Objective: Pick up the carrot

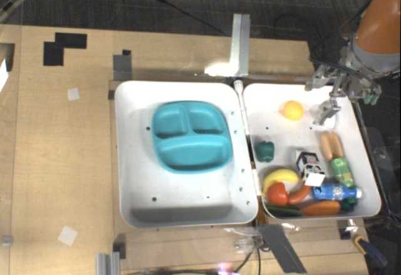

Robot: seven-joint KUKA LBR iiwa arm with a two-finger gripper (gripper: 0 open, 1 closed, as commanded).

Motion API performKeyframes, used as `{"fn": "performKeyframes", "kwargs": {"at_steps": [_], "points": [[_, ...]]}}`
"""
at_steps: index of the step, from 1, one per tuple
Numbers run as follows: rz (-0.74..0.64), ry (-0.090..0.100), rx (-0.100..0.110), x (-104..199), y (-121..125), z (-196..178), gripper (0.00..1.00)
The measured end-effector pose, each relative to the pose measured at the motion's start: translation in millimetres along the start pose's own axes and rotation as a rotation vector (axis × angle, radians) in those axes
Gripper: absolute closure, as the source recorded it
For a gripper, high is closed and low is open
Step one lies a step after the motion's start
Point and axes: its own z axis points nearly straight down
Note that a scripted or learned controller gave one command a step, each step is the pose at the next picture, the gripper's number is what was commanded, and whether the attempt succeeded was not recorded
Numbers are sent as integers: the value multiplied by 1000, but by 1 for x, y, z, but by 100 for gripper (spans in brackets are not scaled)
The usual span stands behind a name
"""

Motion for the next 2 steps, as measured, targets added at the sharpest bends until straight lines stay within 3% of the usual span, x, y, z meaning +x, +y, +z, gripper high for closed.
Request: {"fn": "performKeyframes", "kwargs": {"at_steps": [1,2], "points": [[6,16,-2,-19,23,117,0],[1,-10,2,-25,24,102,100]]}}
